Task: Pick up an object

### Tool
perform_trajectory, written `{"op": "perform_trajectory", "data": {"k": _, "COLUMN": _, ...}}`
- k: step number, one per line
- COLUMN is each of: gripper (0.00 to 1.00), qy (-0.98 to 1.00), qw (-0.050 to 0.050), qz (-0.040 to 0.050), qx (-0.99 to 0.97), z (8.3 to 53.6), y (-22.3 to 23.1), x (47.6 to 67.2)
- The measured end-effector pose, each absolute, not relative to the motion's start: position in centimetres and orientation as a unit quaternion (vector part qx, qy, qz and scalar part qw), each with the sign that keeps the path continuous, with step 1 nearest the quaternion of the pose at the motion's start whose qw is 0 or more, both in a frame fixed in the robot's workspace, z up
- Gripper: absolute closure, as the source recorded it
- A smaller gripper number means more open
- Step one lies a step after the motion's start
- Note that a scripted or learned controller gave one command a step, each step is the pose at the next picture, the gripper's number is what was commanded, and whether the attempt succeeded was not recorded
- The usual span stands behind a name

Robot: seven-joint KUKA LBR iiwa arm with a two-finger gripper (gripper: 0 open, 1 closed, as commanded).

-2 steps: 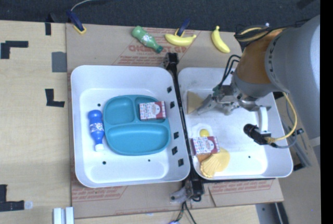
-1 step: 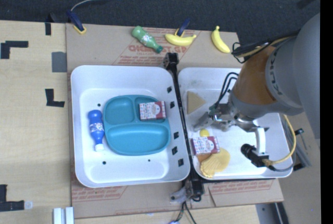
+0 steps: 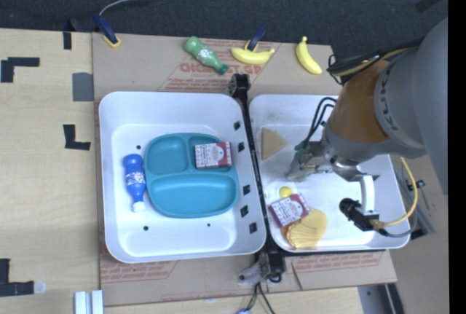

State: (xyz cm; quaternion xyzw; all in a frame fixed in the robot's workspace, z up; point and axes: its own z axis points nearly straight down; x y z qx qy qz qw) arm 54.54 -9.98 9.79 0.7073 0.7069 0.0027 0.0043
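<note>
My gripper (image 3: 300, 162) hangs low over the middle of the right bin (image 3: 378, 243), below the grey arm with its orange band (image 3: 358, 112). A tan wedge (image 3: 273, 141) lies just to its upper left. Below it sit a small yellow piece (image 3: 285, 192), a red-and-white packet (image 3: 288, 210) and a yellow ridged piece (image 3: 307, 229), all close together. Nothing is seen lifted off the bin floor.
The left bin (image 3: 120, 112) holds a blue divided tray (image 3: 191, 185) with a red-and-white carton (image 3: 212, 154) on it, and a blue bottle (image 3: 133, 180) beside it. Behind the bins lie a green bottle (image 3: 205, 55) and two bananas (image 3: 252, 55) (image 3: 308, 57).
</note>
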Motion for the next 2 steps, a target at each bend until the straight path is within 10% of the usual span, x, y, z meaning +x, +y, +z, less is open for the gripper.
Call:
{"op": "perform_trajectory", "data": {"k": 1, "gripper": 0.0, "qy": 0.707, "qw": 0.004, "qz": 0.0026, "qx": 0.707, "z": 9.8, "y": -10.0, "x": 54.5}}
{"op": "perform_trajectory", "data": {"k": 2, "gripper": 0.0, "qy": 0.708, "qw": 0.003, "qz": 0.0012, "qx": 0.707, "z": 8.6, "y": -11.0, "x": 62.9}}
